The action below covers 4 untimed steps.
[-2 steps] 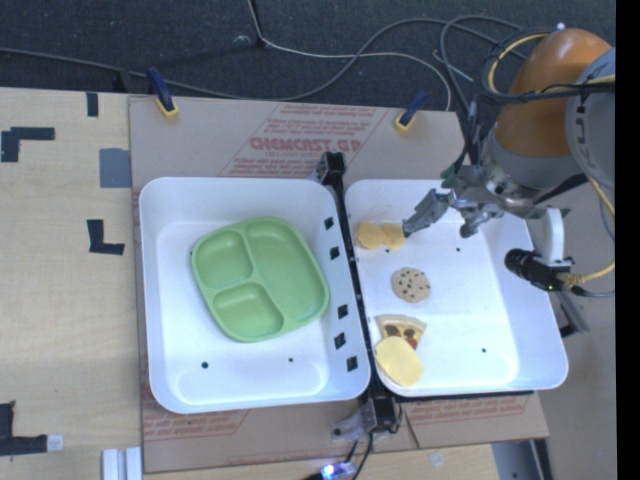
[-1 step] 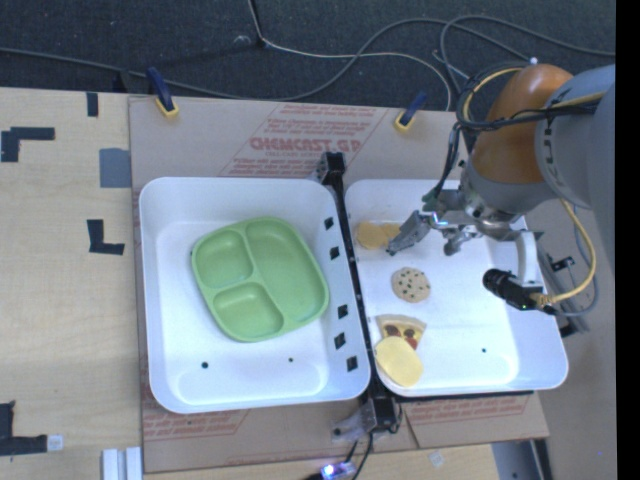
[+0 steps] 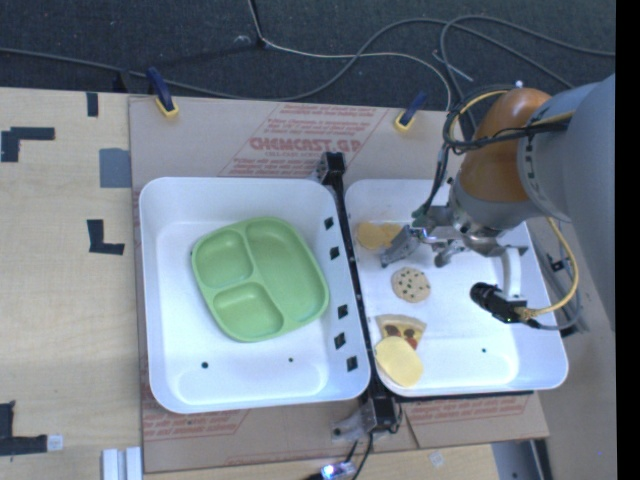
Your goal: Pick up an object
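Surface [image 3: 60, 298]: pale wood under two white bins.
Left bin [image 3: 160, 268]: green tray [image 3: 258, 278].
Right bin [image 3: 520, 363]: cookie [image 3: 410, 285] centre.
Tool [image 3: 418, 251]: fingers spread apart, empty, at cookie's 12 o'clock.

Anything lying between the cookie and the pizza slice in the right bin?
No. In the camera view, bare white bin floor separates the cookie from the pizza slice just below it.

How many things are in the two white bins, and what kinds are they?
Green divided plate: 1
Round cookie: 1
Pale yellow pieces: 2
Tan piece with dark spots: 1
Total: 5
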Each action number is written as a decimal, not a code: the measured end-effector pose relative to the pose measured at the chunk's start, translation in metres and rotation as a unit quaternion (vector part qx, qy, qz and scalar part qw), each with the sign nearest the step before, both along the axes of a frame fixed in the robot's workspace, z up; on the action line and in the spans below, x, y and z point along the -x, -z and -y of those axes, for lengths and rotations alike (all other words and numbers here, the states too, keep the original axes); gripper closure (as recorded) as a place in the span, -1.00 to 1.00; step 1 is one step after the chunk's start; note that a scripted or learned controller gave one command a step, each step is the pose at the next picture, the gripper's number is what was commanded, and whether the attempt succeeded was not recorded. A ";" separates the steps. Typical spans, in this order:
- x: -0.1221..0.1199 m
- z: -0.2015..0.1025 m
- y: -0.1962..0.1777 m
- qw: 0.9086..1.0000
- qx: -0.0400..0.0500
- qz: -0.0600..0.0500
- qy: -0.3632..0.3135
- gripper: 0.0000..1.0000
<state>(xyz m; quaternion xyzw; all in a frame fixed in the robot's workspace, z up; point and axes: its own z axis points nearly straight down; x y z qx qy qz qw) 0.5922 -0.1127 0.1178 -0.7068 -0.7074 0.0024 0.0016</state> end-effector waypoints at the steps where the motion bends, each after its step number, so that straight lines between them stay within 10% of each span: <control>1: 0.000 0.000 0.035 1.000 0.000 0.002 0.000 -1.00; 2: -0.001 -0.001 0.022 1.000 0.001 0.004 -0.001 1.00; 4: 0.000 0.002 -0.083 1.000 0.000 0.004 0.000 1.00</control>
